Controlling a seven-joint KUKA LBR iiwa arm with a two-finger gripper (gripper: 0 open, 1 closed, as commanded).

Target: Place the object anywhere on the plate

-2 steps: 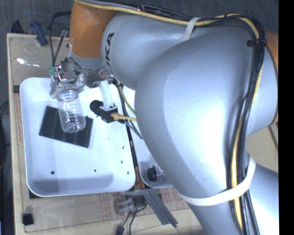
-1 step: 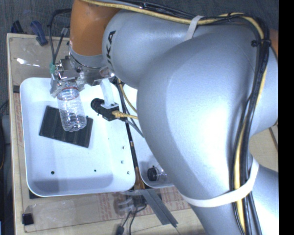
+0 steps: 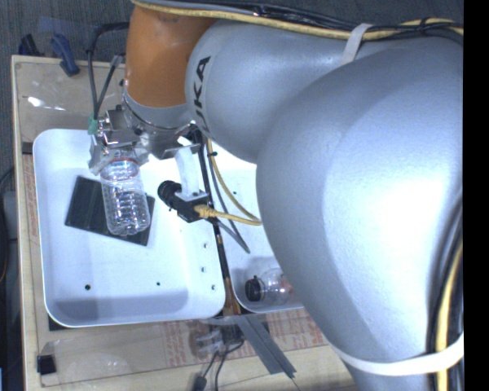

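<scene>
Arm [image 3: 326, 177] fills the right and centre of the view, orange band [image 3: 159, 55] near the top. Left white bin [image 3: 65, 292] sits on the table [image 3: 33, 80]. Black plate [image 3: 85, 206] lies flat in this bin. Clear plastic bottle [image 3: 126, 198] hangs over the plate's right part, its neck pinched in the tool [image 3: 114, 141]; cannot tell whether its base touches the plate. Small clear object with a dark cap [image 3: 261, 287] lies in the right bin.
</scene>
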